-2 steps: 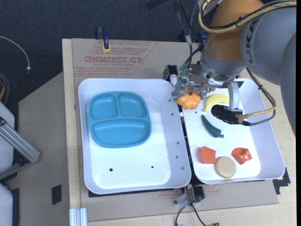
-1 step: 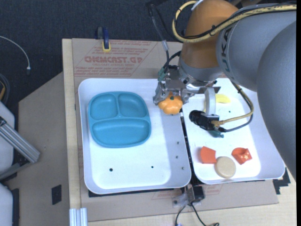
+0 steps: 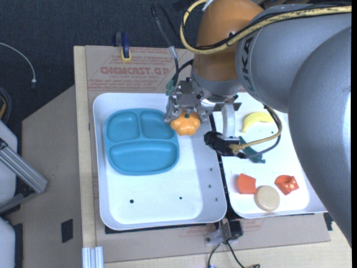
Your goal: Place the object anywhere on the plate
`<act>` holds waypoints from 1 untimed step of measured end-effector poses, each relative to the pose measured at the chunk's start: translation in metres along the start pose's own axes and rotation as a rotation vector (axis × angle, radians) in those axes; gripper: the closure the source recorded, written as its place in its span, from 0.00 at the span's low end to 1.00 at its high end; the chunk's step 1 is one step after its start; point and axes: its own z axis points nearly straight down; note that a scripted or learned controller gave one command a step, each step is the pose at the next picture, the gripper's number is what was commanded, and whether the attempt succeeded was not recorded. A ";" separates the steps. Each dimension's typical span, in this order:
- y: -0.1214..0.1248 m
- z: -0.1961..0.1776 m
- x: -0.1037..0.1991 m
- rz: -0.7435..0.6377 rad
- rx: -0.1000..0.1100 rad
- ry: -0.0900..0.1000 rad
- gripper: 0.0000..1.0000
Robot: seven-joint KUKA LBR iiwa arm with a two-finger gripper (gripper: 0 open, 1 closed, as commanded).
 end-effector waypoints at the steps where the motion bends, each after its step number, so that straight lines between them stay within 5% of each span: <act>1: 0.000 0.001 -0.003 0.005 0.001 -0.002 0.00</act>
